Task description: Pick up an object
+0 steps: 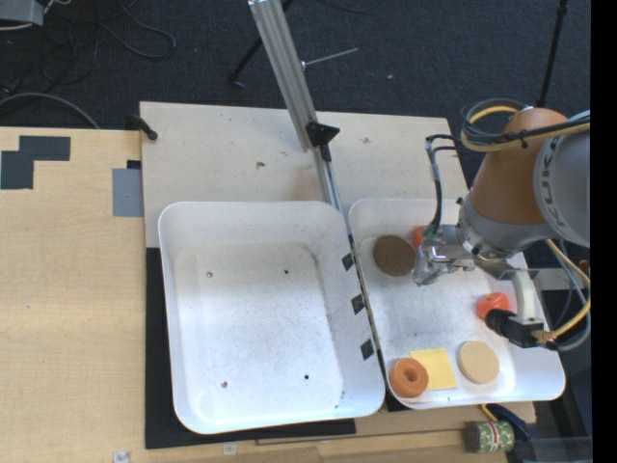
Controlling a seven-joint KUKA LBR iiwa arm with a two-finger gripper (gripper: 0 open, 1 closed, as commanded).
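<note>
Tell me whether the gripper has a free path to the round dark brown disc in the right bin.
Probably yes: the gripper sits just beside the round dark brown disc, with bare floor of the right bin between them.

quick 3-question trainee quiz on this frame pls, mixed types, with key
1. True or false: the orange ring lies in the left bin.
2. Which thing lies nearest the gripper? A) brown disc B) yellow square C) tan disc
3. Fill in: the orange ring touches the yellow ____.

Key:
1. False, it lies in the right bin, near its front edge.
2. A, the brown disc sits just beside the gripper, towards the divide between the bins.
3. square.
</note>
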